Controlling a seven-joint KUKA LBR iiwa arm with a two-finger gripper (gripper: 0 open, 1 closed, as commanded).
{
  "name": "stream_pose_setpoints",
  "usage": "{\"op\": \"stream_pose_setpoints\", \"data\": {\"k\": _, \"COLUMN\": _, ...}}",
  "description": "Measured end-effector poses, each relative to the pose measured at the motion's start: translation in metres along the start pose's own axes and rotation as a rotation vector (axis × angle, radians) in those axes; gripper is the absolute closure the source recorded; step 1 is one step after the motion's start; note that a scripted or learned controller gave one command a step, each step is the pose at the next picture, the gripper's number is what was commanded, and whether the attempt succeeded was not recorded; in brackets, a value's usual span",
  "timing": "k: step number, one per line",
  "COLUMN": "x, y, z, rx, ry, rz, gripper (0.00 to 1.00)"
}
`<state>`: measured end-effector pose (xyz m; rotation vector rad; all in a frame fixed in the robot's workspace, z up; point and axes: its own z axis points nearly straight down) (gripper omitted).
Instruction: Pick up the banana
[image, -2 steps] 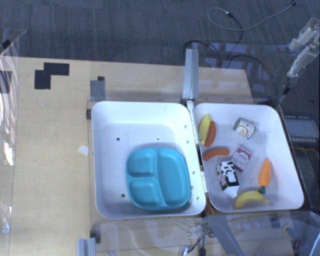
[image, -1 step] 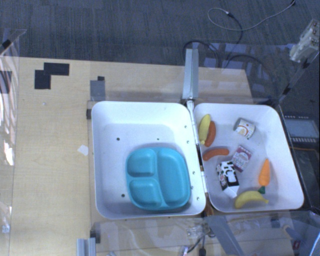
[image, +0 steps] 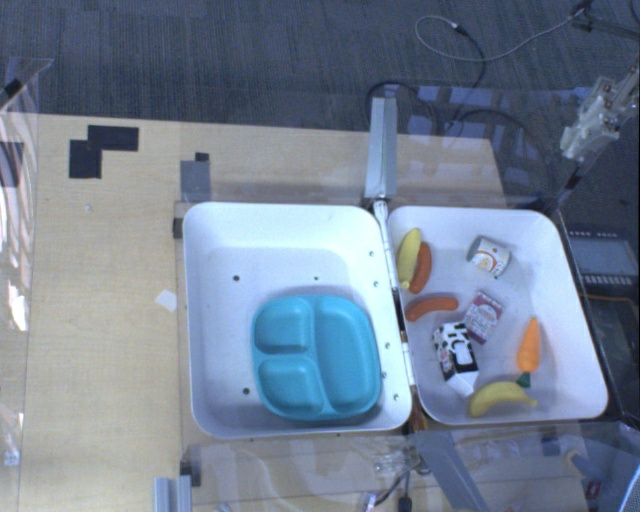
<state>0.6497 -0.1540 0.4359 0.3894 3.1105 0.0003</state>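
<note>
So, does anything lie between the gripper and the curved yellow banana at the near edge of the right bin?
Nothing visible covers the curved yellow banana. The gripper is beyond the white bin, past its far right corner. A black-and-white carton and an orange carrot lie close beside the banana and may crowd a grasp.

No legible text anywhere in shot.
Three printed packs in right bin (image: 560, 250), all too small/blurred to read: small carton (image: 489, 257) w/ orange-ish mark on its face, pink-white box (image: 484, 316) w/ dark print, black-white cow-pattern carton (image: 457, 352). Black tape patches (image: 100, 148) on bench (image: 110, 300) carry no chars. No nos. or signs on bins or blue tray (image: 316, 356).
</note>
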Motion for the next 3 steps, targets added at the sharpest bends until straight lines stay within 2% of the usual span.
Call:
{"op": "stream_pose_setpoints", "data": {"k": 1, "x": 0.000, "y": 0.000, "z": 0.000, "rx": 0.000, "ry": 0.000, "rz": 0.001, "gripper": 0.00}}
{"op": "stream_pose_setpoints", "data": {"k": 2, "x": -0.001, "y": 0.000, "z": -0.013, "rx": -0.002, "ry": -0.009, "rz": 0.000, "gripper": 1.00}}
{"op": "stream_pose_setpoints", "data": {"k": 3, "x": -0.001, "y": 0.001, "z": -0.013, "rx": -0.002, "ry": -0.008, "rz": 0.000, "gripper": 0.00}}
